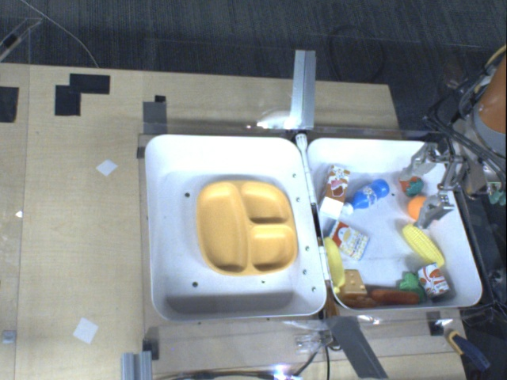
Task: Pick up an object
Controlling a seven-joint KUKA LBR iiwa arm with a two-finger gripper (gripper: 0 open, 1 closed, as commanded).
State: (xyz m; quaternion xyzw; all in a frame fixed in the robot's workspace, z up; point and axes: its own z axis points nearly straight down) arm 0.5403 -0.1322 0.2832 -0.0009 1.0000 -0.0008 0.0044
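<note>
looking down on your bench, you had two white bins side by side. the left bin (162, 212) sat in the middle of the frame and held a yellow tray (244, 226) with three sections. the right bin (372, 158) sat at the right of the frame and held the small toys. the gripper (435, 187) hung over the upper right part of that bin, and its two fingers stood apart with nothing between them. an orange ball (417, 207) lay just beside the lower finger. a yellow corn (422, 244) lay below the ball. a blue bottle (363, 196) with a white cap lay tilted near the middle of the bin. a small carton (337, 182) stood at its upper left. a brown block (352, 283) and a green toy (411, 283) lay along the bottom edge.
</note>
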